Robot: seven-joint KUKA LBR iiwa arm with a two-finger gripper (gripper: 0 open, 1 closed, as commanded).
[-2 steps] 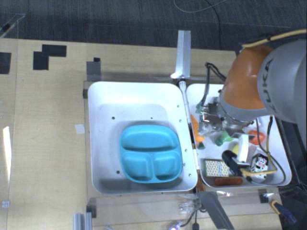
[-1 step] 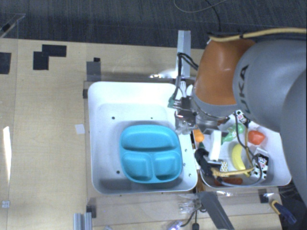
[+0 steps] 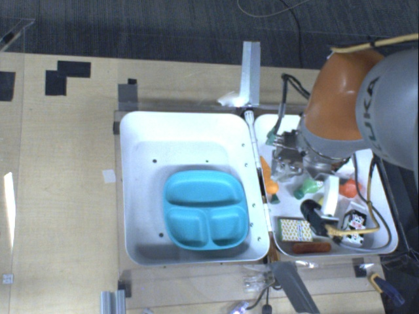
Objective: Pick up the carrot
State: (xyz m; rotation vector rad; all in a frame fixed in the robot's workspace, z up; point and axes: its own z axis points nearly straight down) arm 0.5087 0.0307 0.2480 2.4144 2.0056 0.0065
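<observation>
Carrot (image 3: 268,178) in right bin (image 3: 391,241) — blue tray (image 3: 205,208) in left bin (image 3: 141,188)

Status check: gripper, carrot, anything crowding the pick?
Gripper low over right bin, beside carrot. Carrot lies along bin's left wall, not gripped. Green piece close by on the right.

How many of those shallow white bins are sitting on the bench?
2. The left shallow white bin holds a blue plastic sectioned tray; the right shallow white bin sits beside it, partly covered by the grey arm, with small toys inside.
</observation>
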